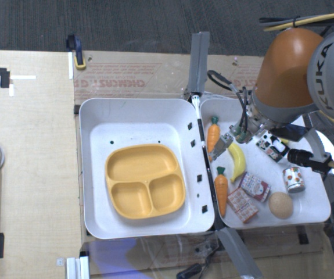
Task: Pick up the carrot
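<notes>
Right bin [323, 214] crowded; end effector [227, 141], grip state unclear, beside upper carrot [213, 137] near divider.

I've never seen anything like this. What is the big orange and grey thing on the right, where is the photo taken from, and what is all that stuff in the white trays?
That is a robot arm, seen by one camera fixed above the bench looking down. Its gripper reaches into the right bin, close to the upper carrot and a banana. I cannot tell whether it grips anything. A second carrot, red packets, a small can and a tan egg-like ball also lie there. The left bin holds a yellow divided plate.
</notes>
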Motion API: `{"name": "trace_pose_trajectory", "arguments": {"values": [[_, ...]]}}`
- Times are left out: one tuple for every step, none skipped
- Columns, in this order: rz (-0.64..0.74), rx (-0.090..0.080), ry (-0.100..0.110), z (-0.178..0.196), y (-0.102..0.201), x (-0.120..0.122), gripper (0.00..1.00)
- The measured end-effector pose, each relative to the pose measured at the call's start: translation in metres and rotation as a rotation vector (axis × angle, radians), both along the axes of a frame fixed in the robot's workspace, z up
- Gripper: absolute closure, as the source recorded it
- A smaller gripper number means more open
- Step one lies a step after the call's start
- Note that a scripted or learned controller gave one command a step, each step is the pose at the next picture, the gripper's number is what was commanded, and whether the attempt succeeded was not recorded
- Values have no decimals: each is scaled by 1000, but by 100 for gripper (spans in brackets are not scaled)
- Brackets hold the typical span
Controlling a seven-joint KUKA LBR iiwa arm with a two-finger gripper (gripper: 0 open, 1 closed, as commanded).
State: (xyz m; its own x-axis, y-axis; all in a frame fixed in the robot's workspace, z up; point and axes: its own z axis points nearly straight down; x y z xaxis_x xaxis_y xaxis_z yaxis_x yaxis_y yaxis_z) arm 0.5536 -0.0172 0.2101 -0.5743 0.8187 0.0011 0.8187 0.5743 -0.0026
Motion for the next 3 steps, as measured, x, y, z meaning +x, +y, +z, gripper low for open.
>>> {"name": "trace_pose_trajectory", "arguments": {"values": [[144,0,-1,-15,137,0,0],[173,0,-2,9,146,-14,0],[418,0,-2,-66,207,57,0]]}}
